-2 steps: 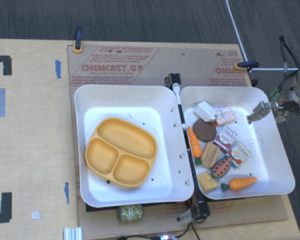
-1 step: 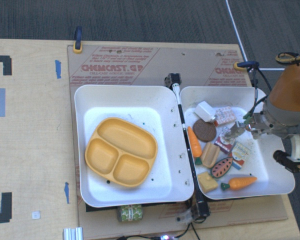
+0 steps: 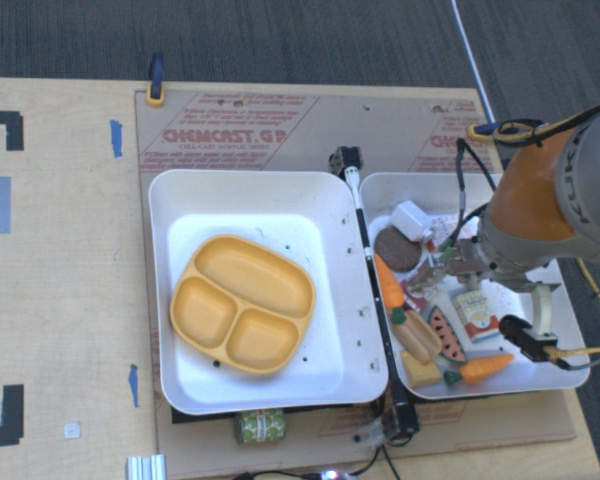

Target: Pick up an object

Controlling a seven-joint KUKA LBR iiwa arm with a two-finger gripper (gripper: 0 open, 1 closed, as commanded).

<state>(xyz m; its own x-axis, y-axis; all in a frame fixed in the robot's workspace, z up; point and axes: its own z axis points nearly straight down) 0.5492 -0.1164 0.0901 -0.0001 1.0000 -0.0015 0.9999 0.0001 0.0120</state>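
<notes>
The things to pick from lay heaped in the right bin [image 3: 570,373], which served as the source: a carrot [image 3: 487,366] near the front rim, a watermelon slice [image 3: 445,333] just beside a hot dog [image 3: 416,336], a small carton [image 3: 474,315] behind the carrot, a brown cookie [image 3: 397,251] and a white block [image 3: 412,218] toward the back. A second, longer carrot [image 3: 389,283] leaned along the bin's left wall. They were crowded and overlapping, so any grasp risked touching a neighbour.

The gripper [image 3: 458,260] hung low over the middle of this pile, above the clutter between the cookie and the carton, reaching in from the right because the arm [image 3: 540,203] was mounted on that side. Whether its jaws stood open or closed could not be told; the wrist and cables hid them, and nothing could be seen held between them. I judged the pick not yet done.

The left bin [image 3: 170,193] held a yellow divided plate [image 3: 242,303], lying flat in its centre, probably as a place to receive things. Both bins sat on a cardboard sheet [image 3: 230,133] on the worktop [image 3: 60,268], with a green can [image 3: 261,426] just outside the left bin's front edge.
</notes>
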